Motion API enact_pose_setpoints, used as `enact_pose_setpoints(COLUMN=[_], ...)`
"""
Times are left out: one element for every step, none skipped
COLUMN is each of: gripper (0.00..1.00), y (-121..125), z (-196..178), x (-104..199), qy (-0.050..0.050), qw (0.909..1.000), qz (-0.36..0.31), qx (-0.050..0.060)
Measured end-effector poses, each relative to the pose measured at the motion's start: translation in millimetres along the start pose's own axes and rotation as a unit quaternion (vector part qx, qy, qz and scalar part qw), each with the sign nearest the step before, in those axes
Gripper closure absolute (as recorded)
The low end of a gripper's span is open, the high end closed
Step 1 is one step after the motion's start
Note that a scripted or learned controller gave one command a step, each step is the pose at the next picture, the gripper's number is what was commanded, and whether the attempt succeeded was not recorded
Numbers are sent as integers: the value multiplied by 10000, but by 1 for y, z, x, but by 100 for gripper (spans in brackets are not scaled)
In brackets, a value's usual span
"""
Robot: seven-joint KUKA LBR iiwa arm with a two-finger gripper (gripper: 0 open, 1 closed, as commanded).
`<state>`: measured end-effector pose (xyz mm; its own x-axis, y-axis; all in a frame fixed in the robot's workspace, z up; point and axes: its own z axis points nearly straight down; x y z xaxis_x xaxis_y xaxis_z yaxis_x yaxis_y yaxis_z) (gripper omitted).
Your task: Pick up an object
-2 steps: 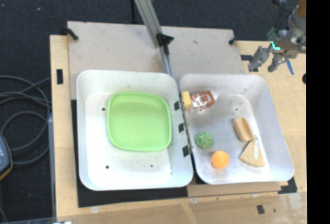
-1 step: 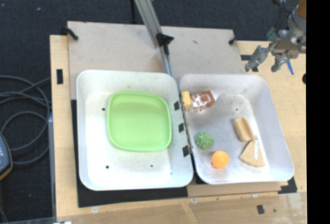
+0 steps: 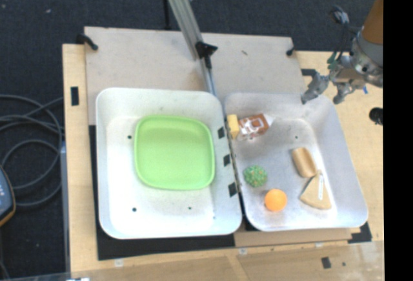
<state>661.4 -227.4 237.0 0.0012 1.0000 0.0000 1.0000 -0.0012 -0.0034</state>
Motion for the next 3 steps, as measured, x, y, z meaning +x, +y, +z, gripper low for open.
enact_pose_setpoints(gripper=[0,0,100], y=[-9,-7,-6], z=[54,111,97], x=[5,14,12], qy=[2,3,-10], qw=[10000,10000,10000], qz=[-5,-5,-4], qx=[3,3,-29])
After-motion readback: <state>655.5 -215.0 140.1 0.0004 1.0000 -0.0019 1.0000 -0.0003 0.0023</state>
